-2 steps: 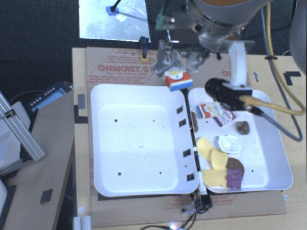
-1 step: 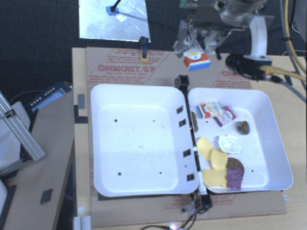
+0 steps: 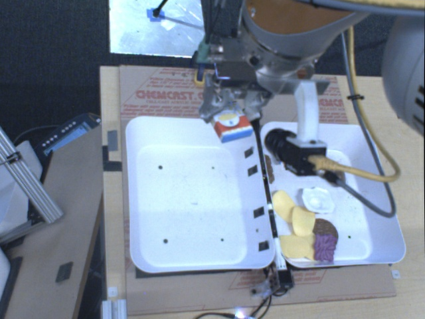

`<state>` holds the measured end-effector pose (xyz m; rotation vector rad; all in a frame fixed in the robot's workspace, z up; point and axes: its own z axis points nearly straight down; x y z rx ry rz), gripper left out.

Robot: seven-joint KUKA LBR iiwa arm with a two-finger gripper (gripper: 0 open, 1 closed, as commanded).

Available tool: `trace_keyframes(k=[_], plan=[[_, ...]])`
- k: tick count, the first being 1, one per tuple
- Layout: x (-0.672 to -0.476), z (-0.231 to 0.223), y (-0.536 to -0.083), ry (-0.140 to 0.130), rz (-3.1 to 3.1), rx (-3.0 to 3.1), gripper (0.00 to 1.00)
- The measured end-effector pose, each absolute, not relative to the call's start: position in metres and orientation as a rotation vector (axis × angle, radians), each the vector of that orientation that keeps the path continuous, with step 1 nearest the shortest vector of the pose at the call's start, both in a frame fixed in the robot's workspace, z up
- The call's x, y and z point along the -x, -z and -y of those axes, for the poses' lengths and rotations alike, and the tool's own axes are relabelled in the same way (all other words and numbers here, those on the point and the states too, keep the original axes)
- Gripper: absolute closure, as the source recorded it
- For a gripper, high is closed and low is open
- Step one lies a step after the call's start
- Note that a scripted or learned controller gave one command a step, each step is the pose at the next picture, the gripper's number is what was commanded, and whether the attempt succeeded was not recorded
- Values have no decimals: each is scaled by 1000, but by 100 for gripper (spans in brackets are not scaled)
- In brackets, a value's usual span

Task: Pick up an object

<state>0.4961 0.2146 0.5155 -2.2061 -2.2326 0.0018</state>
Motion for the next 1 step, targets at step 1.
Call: trace_keyframes(k=[1], plan=[[-543, -217, -536, 6, 2223, 2223, 100]])
